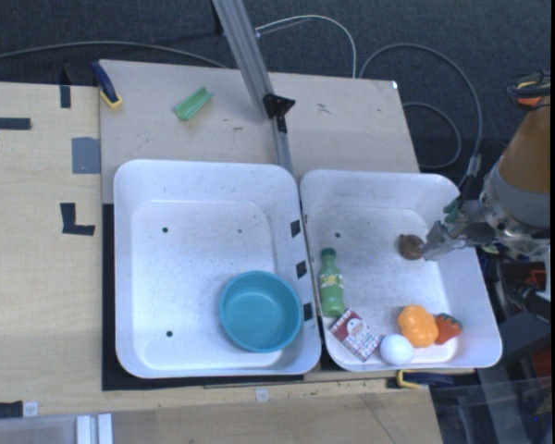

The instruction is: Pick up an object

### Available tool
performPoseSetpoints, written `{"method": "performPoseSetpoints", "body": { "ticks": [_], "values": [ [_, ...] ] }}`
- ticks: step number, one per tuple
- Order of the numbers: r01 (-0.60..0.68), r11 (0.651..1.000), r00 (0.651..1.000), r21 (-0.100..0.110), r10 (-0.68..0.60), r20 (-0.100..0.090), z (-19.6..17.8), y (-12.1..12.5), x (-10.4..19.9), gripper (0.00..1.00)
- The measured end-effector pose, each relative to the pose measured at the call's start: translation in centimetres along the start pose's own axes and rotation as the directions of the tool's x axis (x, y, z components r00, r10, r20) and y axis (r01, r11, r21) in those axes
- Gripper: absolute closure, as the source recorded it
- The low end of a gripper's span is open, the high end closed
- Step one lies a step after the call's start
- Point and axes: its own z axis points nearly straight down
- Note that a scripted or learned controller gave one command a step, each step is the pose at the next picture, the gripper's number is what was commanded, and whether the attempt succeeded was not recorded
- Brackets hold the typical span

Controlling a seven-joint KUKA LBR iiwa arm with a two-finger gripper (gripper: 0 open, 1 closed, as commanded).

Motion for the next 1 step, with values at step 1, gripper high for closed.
{"method": "performPoseSetpoints", "body": {
  "ticks": [1],
  "values": [
    [0.005,1.000,1.000,0.003,-0.005,-0.003,-0.85,2.19,5.15,1.00]
  ]
}}
